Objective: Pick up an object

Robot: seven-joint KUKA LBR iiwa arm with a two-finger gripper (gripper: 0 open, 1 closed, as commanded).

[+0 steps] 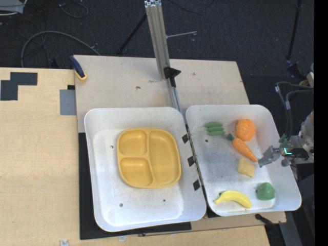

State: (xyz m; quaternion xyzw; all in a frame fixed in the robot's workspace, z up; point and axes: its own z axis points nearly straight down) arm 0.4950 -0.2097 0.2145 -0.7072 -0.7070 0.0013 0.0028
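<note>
In the left bin (97, 137) I see a glossy yellow plate (149, 157) with three compartments. The right bin (225, 110) holds the candidates: a ribbed green pod (214, 128) at the far left, a curved banana (233, 199) near me, a pale cheese wedge (246, 167) mid-bin, a tapered carrot (244, 148), a round orange (245, 129), and a knobbly green piece (265, 191). The gripper (267, 157) sits low at the right, just beside the cheese, holding nothing; whether it is spread I cannot tell. I would centre over the cheese's flat faces, since smooth plastic slips.
</note>
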